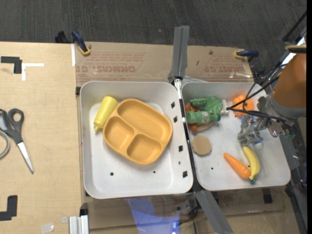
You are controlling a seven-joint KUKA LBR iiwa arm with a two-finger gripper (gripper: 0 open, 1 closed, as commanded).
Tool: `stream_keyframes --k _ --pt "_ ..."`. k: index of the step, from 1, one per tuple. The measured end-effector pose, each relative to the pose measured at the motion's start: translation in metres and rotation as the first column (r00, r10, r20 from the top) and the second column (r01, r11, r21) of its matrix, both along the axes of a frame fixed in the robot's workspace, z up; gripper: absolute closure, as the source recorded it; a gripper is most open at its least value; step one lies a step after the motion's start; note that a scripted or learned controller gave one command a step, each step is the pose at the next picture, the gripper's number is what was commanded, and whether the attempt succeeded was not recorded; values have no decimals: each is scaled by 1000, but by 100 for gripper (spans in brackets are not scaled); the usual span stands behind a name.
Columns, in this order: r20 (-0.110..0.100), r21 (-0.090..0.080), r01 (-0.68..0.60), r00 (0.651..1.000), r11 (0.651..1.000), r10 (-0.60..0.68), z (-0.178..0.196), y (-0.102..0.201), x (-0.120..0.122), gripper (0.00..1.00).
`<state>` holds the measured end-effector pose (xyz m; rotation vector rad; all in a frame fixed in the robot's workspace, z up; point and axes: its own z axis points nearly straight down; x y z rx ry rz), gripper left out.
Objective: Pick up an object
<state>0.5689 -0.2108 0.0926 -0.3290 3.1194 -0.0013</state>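
My gripper (pixel 250 134) hangs low over the right bin (pixel 214 172), near its right side. Just below it lies a yellow banana (pixel 252 162), with an orange carrot (pixel 236 165) beside it on the left. An orange fruit (pixel 240 102) sits behind the gripper, partly covered by cables. A green packet (pixel 207 107) lies on a red item (pixel 197 126) at the bin's back left. In front of them is a round brown cookie (pixel 201 145). Nothing shows between the gripper's tips.
The left bin (pixel 97 174) holds a yellow divided plate (pixel 138 130) and a yellow bottle (pixel 105 112). A grey divider bar (pixel 180 48) runs behind the bins. Scissors (pixel 17 135) lie on the bench at far left. The arm's orange band (pixel 296 82) looms at the right.
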Motion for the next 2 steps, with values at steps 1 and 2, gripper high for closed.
stream_keyframes --k 1,2 --pt "0 0 -1 1000 1000 1 0 0 0 0" --pt "6 0 -1 1000 1000 1 10 1 2 100"
